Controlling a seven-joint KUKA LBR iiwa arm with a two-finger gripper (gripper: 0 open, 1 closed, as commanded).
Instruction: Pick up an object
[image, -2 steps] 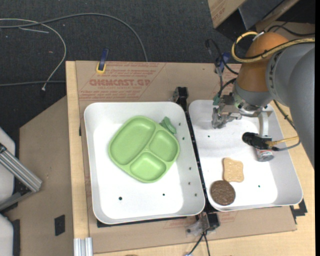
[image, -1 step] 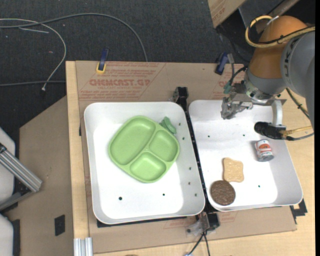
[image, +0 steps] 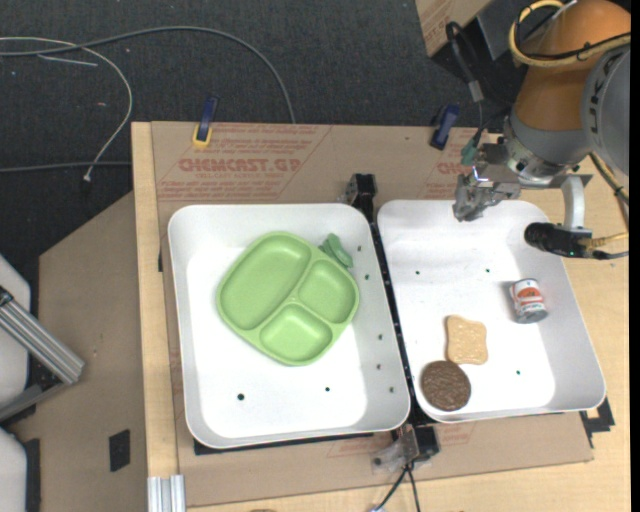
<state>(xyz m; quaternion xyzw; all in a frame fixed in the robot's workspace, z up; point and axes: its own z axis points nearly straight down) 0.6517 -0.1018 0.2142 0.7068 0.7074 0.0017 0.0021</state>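
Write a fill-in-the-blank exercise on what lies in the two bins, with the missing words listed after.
1. The divided plate in the left bin is ____ in colour.
2. The plate has ____ compartments.
3. The small can lies in the ____ bin.
4. The toast slice touches the round ____ cookie.

Missing words: green; three; right; brown

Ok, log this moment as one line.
gripper: over right bin far edge, holding nothing | right bin: can, toast, brown disc | left bin: green divided plate
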